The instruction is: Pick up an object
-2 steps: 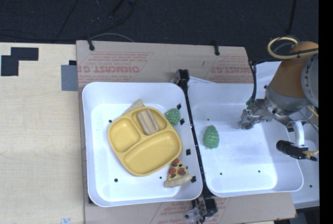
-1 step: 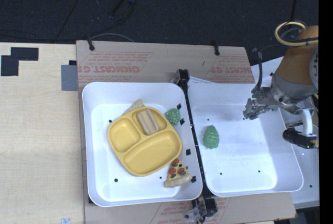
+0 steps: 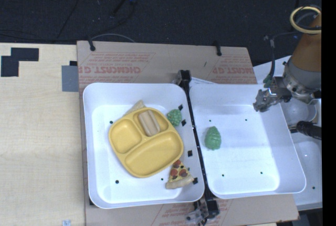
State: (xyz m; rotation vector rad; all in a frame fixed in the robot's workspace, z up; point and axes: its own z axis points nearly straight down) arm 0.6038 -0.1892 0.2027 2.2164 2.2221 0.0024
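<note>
A yellow divided plate [image 3: 137, 154] lies in the left bin [image 3: 97, 114], with a tan bun-like piece [image 3: 149, 122] in its upper compartment. A small green broccoli-like toy [image 3: 174, 116] sits by the plate's upper right rim. A pizza slice toy [image 3: 179, 175] lies near the left bin's lower right corner. In the right bin [image 3: 262, 167] a green lumpy toy [image 3: 212, 137] rests at the left side. My gripper [image 3: 264, 100] hangs at the right bin's upper right edge, well right of the green lumpy toy, with nothing visibly held.
A black divider [image 3: 191, 130] runs between the two bins. Both bins sit on a cardboard sheet [image 3: 157, 62]. The arm's grey body with the orange band [image 3: 307, 46] rises at the right edge. A wooden table surface [image 3: 37, 141] lies to the left.
</note>
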